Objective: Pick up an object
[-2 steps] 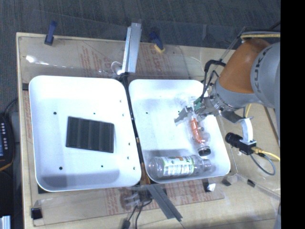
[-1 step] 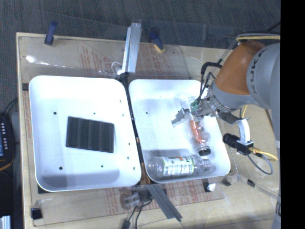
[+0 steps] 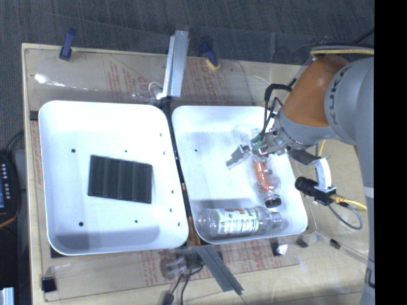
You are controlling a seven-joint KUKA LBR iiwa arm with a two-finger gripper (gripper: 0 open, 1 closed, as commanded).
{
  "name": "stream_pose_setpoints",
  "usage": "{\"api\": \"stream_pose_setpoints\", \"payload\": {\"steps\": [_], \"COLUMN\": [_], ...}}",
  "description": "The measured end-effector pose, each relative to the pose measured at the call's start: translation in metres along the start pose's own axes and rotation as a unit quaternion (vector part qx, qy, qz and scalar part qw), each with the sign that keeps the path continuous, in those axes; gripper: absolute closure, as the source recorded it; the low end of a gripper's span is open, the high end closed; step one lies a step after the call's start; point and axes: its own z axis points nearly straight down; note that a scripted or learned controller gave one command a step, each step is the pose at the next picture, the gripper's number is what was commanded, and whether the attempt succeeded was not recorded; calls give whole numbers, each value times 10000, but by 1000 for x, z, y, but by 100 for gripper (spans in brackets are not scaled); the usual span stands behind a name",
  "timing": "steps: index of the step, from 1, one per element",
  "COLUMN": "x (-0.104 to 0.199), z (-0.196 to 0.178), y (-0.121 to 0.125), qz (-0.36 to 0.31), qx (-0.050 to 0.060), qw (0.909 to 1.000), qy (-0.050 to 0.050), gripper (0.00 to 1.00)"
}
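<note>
A: Why does the arm [image 3: 331, 100] hang so far over the right bin [image 3: 210, 126]?

B: I judge it is reaching for something to lift; both loose things lie in that bin. The gripper [image 3: 251, 150] sits low over the bin's right half, just above the upper end of the small bottle with reddish contents [image 3: 266, 180].

A: Does it have that bottle?

B: Nothing shows between its fingers, and whether they are spread or closed I cannot tell; the wrist hardware blurs together there.

A: And the bigger one?

B: The clear plastic bottle [image 3: 238, 221] lies on its side along the bin's near wall, likely rolled to the low edge. The small bottle lies lengthwise, cap towards it, the two near but apart.

A: The left bin [image 3: 63, 132]?

B: It holds a dark ribbed rectangular pad [image 3: 121, 178], lying flat near its middle.

A: What carries it all?

B: A pale wooden bench [image 3: 241, 75] under clear sheeting, blue clamps [image 3: 67, 43] at its far edge, dark carpet [image 3: 127, 5] around it.
</note>
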Motion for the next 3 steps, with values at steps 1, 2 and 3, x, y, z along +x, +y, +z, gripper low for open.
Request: {"api": "stream_pose_setpoints", "payload": {"steps": [1,2,3], "x": [-1,1,0], "z": [-2,-16,-24], "y": [3,-7,1], "qz": [-271,-443,-844], "qx": [-18,-9,-13], "qw": [9996,9990,9964], "qy": [-22,-13,-23], "gripper": [0,0,0]}}
